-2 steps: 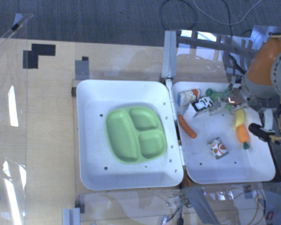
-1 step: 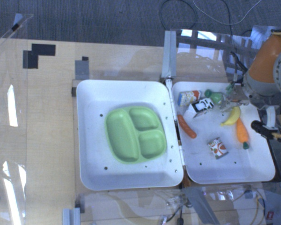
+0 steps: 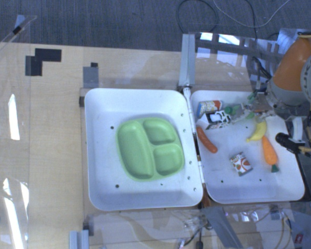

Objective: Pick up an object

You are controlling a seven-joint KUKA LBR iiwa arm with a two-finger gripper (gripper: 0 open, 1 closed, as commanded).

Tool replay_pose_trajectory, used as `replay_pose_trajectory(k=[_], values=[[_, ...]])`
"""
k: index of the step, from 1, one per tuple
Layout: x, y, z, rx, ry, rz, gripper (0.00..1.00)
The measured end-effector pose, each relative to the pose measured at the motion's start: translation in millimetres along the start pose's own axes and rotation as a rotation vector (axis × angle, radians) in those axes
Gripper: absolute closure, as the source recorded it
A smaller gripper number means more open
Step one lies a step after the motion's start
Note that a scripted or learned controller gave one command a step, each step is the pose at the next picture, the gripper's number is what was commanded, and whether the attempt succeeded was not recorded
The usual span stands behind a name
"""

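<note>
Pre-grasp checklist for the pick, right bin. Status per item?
1. Targets present in right bin: ok; banana, orange carrot, red sausage-like piece, small patterned box.
2. Targets spaced for grasp: ok for box; banana and carrot sit close together.
3. Gripper state: cannot tell.
4. Anything held: cannot tell.
5. Green divided tray in left bin: ok, away from the targets.

Robotics lab: pale bench (image 3: 52, 154), 2 white bins (image 3: 101, 191) in metal frame, loose cables (image 3: 233, 7), grey carpet.
</note>
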State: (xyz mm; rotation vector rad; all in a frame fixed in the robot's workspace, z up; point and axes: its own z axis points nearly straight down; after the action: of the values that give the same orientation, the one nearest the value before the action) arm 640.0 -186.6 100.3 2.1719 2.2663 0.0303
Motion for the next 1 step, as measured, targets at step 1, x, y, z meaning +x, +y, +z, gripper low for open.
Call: replay_pose_trajectory(k=[1], values=[[-0.8, -38.6, 1.4, -0.019, -0.001, -0.023, 0.0]])
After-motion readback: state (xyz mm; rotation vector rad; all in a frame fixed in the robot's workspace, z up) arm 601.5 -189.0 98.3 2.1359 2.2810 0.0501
